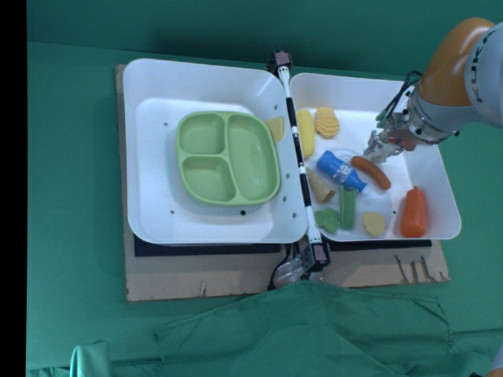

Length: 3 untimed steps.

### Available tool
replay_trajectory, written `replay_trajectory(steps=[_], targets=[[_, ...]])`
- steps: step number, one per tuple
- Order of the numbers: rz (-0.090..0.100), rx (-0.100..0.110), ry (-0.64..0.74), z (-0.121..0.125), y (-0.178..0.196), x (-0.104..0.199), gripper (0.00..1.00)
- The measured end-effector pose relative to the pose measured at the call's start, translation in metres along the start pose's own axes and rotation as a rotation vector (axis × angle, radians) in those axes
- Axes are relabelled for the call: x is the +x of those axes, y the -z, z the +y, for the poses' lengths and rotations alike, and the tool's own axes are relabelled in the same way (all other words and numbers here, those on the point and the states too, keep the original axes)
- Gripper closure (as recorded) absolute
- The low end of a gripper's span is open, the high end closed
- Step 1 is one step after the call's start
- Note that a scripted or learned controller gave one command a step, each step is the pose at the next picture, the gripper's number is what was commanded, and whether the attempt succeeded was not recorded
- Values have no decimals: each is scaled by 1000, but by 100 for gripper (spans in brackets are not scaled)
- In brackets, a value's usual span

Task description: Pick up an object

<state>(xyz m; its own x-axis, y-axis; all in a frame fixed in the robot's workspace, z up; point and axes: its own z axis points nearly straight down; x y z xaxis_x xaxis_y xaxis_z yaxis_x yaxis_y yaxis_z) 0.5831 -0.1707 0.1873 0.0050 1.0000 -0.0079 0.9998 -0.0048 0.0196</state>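
My gripper [376, 149] hangs low over the right bin [440, 181], its fingers open and just above the upper end of a red-brown sausage [371, 172]. Nothing is between the fingers. To the left of the sausage lies a blue bottle [340, 170]. An orange-red bottle [413, 211] stands near the bin's front right corner. At the back of the bin lie a yellow corn cob [305, 132] and a ridged yellow piece [327, 121].
A green stick [348, 206], a green leafy piece [328, 220], a yellow chip [374, 224] and a tan wedge [320, 187] lie at the bin's front. The left bin [149, 93] holds a green divided plate [228, 158] and a yellow slice [274, 128].
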Motion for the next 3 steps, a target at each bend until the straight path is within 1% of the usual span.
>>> replay_trajectory(steps=[1, 2, 3], targets=[[2, 5, 3, 57, -3, -6, 0], [0, -1, 0, -5, 0, 3, 0], [2, 4, 6, 98, -5, 1, 0]])
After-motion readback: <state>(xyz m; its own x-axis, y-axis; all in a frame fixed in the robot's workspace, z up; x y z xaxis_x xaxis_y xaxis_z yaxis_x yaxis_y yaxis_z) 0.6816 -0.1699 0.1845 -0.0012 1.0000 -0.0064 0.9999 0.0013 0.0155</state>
